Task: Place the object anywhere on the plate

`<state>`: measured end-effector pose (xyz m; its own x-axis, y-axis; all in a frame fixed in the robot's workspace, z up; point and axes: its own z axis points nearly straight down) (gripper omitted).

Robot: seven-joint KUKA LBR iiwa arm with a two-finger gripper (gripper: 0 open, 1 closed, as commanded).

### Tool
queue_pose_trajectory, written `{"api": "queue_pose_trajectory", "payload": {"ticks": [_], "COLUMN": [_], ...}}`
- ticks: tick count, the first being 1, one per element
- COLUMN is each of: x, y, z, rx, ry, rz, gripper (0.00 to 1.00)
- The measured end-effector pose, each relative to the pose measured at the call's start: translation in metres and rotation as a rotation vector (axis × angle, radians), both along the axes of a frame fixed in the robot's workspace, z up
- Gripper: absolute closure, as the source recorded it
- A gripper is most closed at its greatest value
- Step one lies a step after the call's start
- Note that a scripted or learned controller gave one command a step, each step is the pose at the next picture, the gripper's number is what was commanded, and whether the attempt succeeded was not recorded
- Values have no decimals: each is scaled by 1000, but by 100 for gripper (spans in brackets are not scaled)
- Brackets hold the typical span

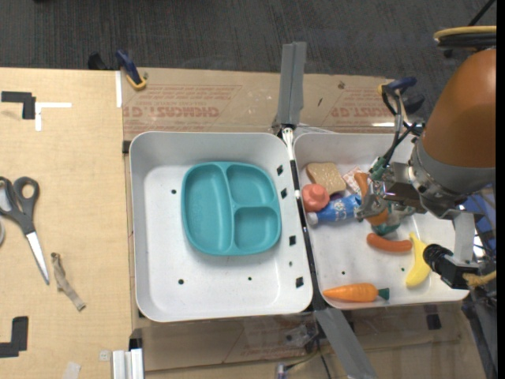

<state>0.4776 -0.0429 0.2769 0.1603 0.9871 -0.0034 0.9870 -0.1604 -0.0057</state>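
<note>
Cardboard-topped bench [63,235], teal plate [232,208] in left bin [150,290], end effector [377,204] at right bin's [347,259] 12 o'clock, grip state unclear

Bright even light, soft shadows; sharp, mild glare on bins [150,235]

Arm [472,117] cut off at right

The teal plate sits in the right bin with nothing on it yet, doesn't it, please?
Not quite: the camera view shows the teal plate in the left bin, not the right one. The rest holds, as nothing lies on it yet; the carrot and banana are in the right bin.
</note>
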Motion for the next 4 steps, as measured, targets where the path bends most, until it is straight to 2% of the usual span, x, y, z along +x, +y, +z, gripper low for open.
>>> {"api": "queue_pose_trajectory", "payload": {"ticks": [1,2,3,4], "x": [61,41,78,18], "y": [65,105,137,99], "z": [-53,133,181,128], "rx": [1,1,2,4], "ry": [-3,-4,-4,-3], "rz": [128,439,613,1030], "gripper": [100,100,100,100]}}
